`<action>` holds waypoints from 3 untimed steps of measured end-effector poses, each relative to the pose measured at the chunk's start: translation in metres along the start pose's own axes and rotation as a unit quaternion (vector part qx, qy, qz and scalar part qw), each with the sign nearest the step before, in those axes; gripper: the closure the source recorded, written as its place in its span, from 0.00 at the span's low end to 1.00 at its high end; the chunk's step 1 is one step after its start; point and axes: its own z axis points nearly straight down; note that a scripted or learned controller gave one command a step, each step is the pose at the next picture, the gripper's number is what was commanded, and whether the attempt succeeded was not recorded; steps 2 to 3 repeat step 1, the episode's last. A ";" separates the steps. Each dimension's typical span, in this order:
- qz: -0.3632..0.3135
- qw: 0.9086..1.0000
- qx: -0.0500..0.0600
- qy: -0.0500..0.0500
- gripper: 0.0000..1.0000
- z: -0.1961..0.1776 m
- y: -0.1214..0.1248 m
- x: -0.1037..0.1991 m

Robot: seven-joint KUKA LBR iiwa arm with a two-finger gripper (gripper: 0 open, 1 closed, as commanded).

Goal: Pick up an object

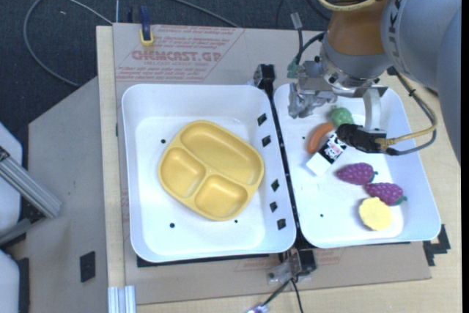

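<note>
While poised above the far left corner of the right bin [330,220], hid the state of the gripper [302,108]: could not tell open from closed. Lay loose near that bin's middle: carrot [320,135], green vegetable [341,116], small white box [327,152]. Toward its near right corner: two grape bunches [356,173], lemon [376,214].
</note>
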 end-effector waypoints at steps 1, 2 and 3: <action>0.001 1.000 0.002 0.000 1.00 0.012 0.002 0.052; 0.001 1.000 0.002 0.000 1.00 0.012 0.002 0.052; 0.001 1.000 0.002 0.000 1.00 0.012 0.002 0.052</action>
